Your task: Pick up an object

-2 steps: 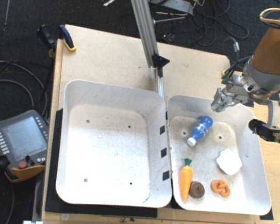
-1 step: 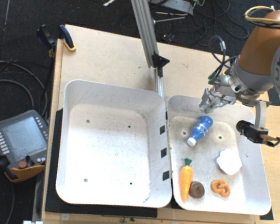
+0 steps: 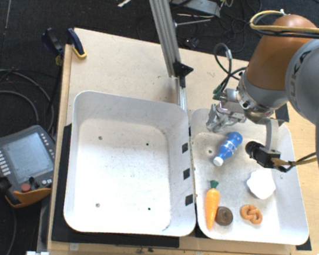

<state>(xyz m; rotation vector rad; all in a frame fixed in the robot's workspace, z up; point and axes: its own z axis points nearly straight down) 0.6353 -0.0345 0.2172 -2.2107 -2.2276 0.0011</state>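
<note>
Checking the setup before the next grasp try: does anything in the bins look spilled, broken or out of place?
Nothing stands out. In the right bin, the blue bottle lies on its side, with the carrot, brown disc, pretzel and white object lying apart from one another. The gripper hangs over that bin's far end.

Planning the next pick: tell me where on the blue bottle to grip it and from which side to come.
Grip the blue bottle across the middle of its body, coming straight down from above. It lies on its side in the right bin, white cap toward the carrot, so the claw should probably close across its narrow width, not along its length.
</note>
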